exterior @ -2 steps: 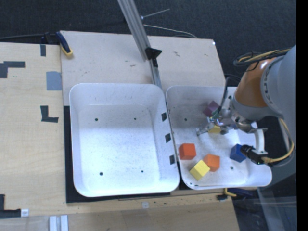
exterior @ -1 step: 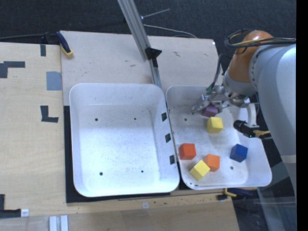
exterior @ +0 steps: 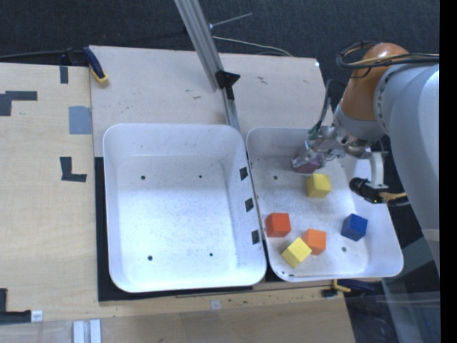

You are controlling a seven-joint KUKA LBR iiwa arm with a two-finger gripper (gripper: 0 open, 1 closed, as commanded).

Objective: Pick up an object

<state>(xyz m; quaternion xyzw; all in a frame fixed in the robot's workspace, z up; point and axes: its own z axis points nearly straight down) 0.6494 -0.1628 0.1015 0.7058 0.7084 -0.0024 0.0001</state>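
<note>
My gripper point(exterior: 310, 158) is low in the right bin point(exterior: 385, 266), near its back wall. A small purplish thing point(exterior: 305, 166) lies right at the gripper's tip, partly hidden by it. Just in front of the gripper sits a yellow block point(exterior: 319, 185). Toward the bin's front lie a red block point(exterior: 278, 224), an orange block point(exterior: 315, 240) touching a second yellow block point(exterior: 296, 251), and a blue block point(exterior: 354, 226) to the right.
The left bin point(exterior: 114, 191) stands beside the right one, their rims meeting in the middle. A slanted metal rail point(exterior: 203, 38) runs down from the top to the bins' back edge. The grey arm point(exterior: 407, 120) covers the right bin's right side.
</note>
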